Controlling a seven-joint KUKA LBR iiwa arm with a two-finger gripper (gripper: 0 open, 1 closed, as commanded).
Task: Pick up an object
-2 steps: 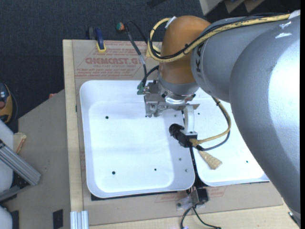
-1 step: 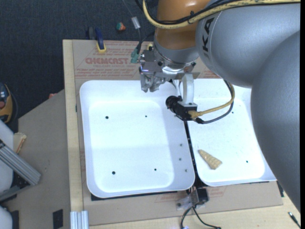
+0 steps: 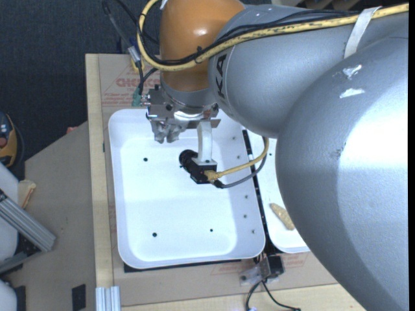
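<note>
Orange-banded, my arm hangs my tool over the left bin, near its far edge; whether it is apart or together, I cannot tell. A tan object lies in the right bin.

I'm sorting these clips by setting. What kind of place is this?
Probably a robotics lab test bench: a grey arm with taped-on cables, two white bins on a plywood bench, aluminium framing beside it.

Small tan oblong object lying flat at the left edge of the right bin.
</note>
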